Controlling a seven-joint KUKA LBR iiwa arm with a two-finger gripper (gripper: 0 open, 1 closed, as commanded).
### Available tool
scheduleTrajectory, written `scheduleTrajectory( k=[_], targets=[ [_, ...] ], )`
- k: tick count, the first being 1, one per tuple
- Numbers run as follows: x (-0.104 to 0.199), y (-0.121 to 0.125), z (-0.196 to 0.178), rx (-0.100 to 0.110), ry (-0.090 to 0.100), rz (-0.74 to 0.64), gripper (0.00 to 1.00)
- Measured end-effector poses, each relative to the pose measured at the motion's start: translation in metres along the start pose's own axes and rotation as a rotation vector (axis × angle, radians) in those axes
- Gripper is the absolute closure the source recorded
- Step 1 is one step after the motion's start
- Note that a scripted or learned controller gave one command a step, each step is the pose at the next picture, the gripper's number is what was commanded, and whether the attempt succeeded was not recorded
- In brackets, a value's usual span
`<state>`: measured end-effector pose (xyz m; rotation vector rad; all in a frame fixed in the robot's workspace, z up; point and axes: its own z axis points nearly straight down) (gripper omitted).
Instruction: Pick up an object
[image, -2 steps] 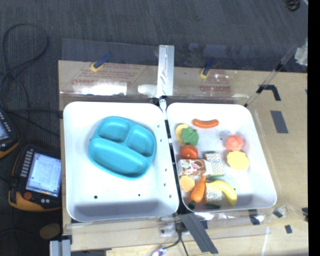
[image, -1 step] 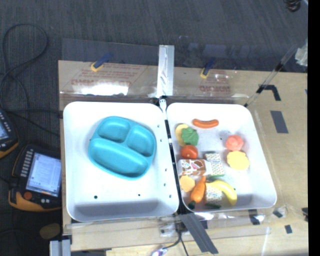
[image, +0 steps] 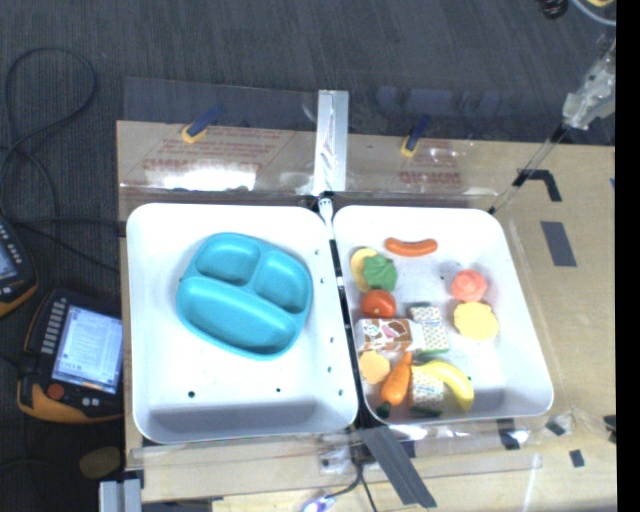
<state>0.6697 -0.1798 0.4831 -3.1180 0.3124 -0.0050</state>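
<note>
**Overhead, gripper parked far from the toy food**

Up in the top right corner, the gripper (image: 590, 95) shows as a pale, blurred shape beyond the bench's far edge; whether its fingers are apart or together cannot be told, and nothing is seen in it. Well below and to its left lies the right bin (image: 520, 300), holding all the toy food. Nearest the gripper is the sausage (image: 411, 246), its long axis running left to right along the bin's far side. Beyond it sit a green and yellow vegetable (image: 374, 270) and a red tomato (image: 378, 303) against the bin's left wall, with a pink round piece (image: 469, 285) and a yellow round piece (image: 475, 320) toward the right. Farther still, the banana (image: 445, 382) curves with its ends pointing left and down-right, touching the carrot (image: 397, 383), which points its tip down. Two small printed boxes (image: 400, 333) lie between them and the tomato. Farthest from the gripper, the left bin (image: 150, 400) holds a blue divided plate (image: 243, 292), tilted diagonally.
</note>
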Motion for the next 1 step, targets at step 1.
scheduleTrajectory(
  k=[1],
  targets=[
    [0.0084, 0.0411, -0.0006, 0.001, 0.001, 0.116, 1.00]
  ],
)
